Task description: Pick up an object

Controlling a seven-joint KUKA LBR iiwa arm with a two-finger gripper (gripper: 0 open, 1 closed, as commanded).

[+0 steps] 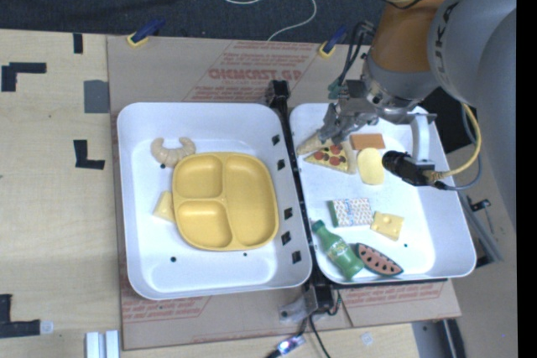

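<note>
We see the hand [336,128] low over the far end of the right bin [445,251], just above the crust end of the toy pizza slice [330,155]. From this slanted angle we cannot tell whether the hand is spread or pressed together, and nothing is visibly pinched in it. Contact with the slice cannot be confirmed; the two overlap in view.

We judge the pizza slice to be the likely target. It lies flat on the bin floor, near the divider between the bins. An orange block [367,141] sits just beside it, and a pale yellow rounded piece [372,167] lies just beside the block. Nearer the camera lie a patterned wrapper [351,212], a cheese wedge [387,225], a green bottle [336,250] and a watermelon slice [379,259].

The left bin [138,130] carries a yellow divided plate [225,201], a croissant [171,150] and a yellow wedge [164,205] partly under the plate.

Notes for the grasp:
- The slice is thin and flat, so we expect the hand must reach right to the bin floor to get under its edges.
- We would straddle the narrow width of the slice, not its length.
- Stay off the orange block; a nudge could push the slice aside.
- Lift straight up, then check that something sits in the hand before counting the try as good.
</note>
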